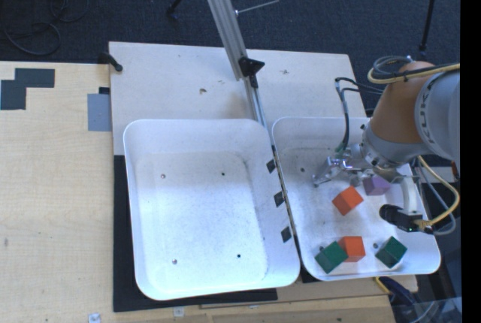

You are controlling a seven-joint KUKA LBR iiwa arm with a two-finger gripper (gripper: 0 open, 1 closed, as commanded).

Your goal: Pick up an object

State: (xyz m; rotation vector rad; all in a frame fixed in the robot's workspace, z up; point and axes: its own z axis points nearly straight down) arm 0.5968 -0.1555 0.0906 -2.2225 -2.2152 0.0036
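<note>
A: Where is the gripper (325,173) right now?

B: Low inside the right bin (301,137), pointing toward the divider. Its thin metal fingers (322,177) are blurred and small, so I cannot tell whether they are spread or pressed together. Nothing shows between them.

A: And what lies in that bin?

B: Five blocks. An orange block (347,200) sits just behind the jaws and a little nearer the camera, apart from the fingertips. A purple block (376,182) lies further behind them, tucked under the wrist and partly hidden by it. Well below the jaws, along the bin's near rim, a green block (330,257) touches a second orange block (352,247), and another green block (391,252) sits off to their far side, near the corner.

A: The left bin (150,149)?

B: It lies ahead of the jaws, beyond the divider, showing just a few dark specks on its floor.

A: Anything around that crowds the work?

B: A grey metal rail (224,17) slants up and away from the spot where the two bins meet, with black clips (279,197) along the shared rim. The arm (409,115) and its cables (345,107) hang over the right bin's far side, covering part of it.
</note>
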